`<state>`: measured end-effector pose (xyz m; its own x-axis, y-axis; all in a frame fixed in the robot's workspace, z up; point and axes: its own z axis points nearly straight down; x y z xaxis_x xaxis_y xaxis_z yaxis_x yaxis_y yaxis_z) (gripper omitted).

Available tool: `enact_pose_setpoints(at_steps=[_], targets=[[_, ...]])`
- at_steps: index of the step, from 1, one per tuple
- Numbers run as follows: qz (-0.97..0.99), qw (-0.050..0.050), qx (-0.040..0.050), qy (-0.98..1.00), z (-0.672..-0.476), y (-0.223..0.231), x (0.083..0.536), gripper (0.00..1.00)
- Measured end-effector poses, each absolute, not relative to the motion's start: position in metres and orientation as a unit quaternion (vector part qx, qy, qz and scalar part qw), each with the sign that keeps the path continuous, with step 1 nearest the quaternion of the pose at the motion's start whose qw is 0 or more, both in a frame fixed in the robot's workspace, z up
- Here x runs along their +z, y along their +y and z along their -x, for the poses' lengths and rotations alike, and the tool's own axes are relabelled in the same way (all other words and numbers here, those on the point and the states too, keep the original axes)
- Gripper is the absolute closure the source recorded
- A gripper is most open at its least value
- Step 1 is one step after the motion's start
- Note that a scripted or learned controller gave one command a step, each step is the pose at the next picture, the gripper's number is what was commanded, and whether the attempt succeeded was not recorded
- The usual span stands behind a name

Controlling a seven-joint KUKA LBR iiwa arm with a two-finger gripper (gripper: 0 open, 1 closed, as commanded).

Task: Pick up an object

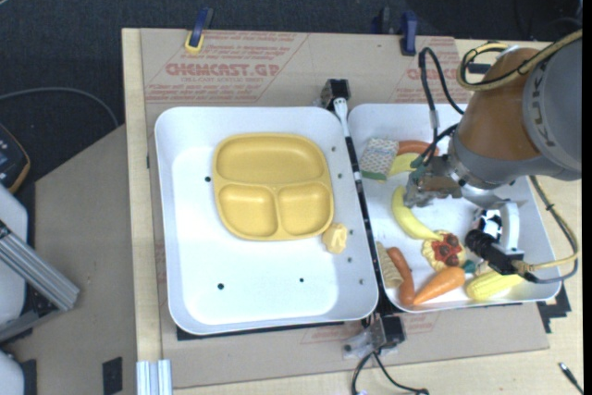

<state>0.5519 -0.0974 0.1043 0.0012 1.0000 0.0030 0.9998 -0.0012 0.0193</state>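
The banana (407, 216) lies in the right bin (546, 287), curving down beside a sponge (377, 157), with a carrot (440, 284), a sausage (400, 265) and corn (495, 287) nearer the front edge. The gripper (427, 185) hangs just above the banana's upper end; whether it is spread or pressed together I cannot tell. To grasp well, it should come straight down across the banana's narrow width, clear of the sponge. The left bin (185, 227) holds a yellow tray (273, 183).
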Motion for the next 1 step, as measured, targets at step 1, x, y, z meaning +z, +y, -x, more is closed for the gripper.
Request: enact_pose_setpoints(at_steps=[1], targets=[[-0.707,0.003,0.0017,0.707,-0.5506,-0.0973,0.168,1.0]])
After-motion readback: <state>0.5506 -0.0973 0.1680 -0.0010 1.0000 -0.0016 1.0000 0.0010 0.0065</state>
